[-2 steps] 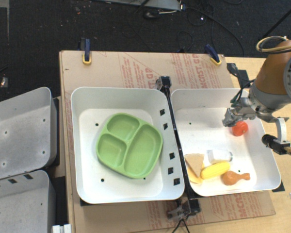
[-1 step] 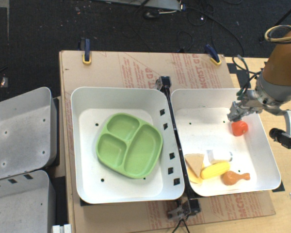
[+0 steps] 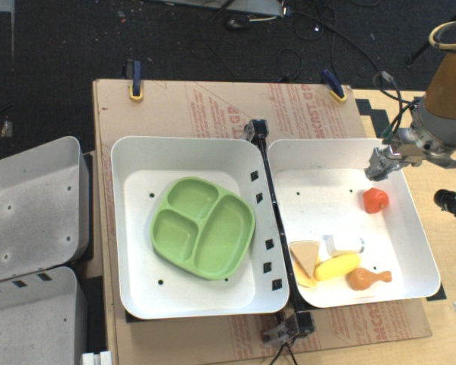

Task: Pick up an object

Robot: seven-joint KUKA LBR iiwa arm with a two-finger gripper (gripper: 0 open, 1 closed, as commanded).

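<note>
The brown cardboard-topped desk (image 3: 182,109) carries two shallow white plastic bins side by side, with a black divider strip (image 3: 267,204) between them as the landmark here. Left of the strip, the left white bin (image 3: 129,166) holds one thing: a light green plastic plate with three compartments (image 3: 204,226), lying flat near the bin's middle. Right of the strip, the right white bin (image 3: 319,158) holds five small things. One round red-orange toy tomato (image 3: 375,200) sits far from the strip, toward the bin's right wall. Nearest the strip lies one tan wedge like a slice of bread or cheese (image 3: 305,258); touching it on its far side is one yellow banana-shaped toy (image 3: 336,266), with one small white block (image 3: 343,244) just behind that, and one orange drumstick-shaped toy (image 3: 367,277) furthest out along the front wall.

The grey arm with its orange band (image 3: 443,90) reaches in from the right, its wrist angled down toward the strip. The pincer (image 3: 381,163) hangs over the right bin's far right corner, just above the tomato and apart from it. Whether its fingers are spread or closed cannot be told.
</note>
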